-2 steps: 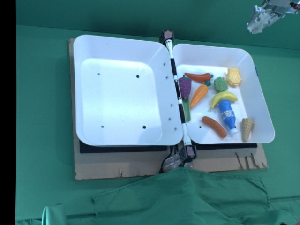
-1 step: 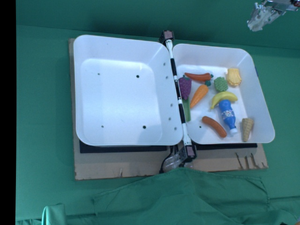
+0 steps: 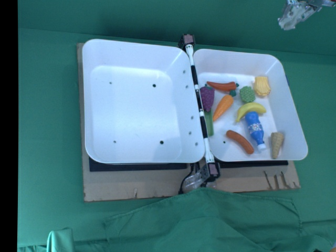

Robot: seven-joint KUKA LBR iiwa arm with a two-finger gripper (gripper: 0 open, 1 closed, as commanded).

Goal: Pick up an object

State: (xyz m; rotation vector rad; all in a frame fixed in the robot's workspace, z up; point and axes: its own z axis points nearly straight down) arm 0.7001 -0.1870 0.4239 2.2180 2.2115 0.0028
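2 bins; right holds 9 toys; pincer state unclear, cannot tell.

A single fixed camera looks down at a slant from above a green-covered bench. It stands far enough back to take in both white bins whole: the left bin and the right bin, side by side at mid-frame, with cloth all round.

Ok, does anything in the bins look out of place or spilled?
Nothing spilled. One small oddity: the green cucumber and purple grapes lie up against the right bin's left wall instead of flat on its floor.
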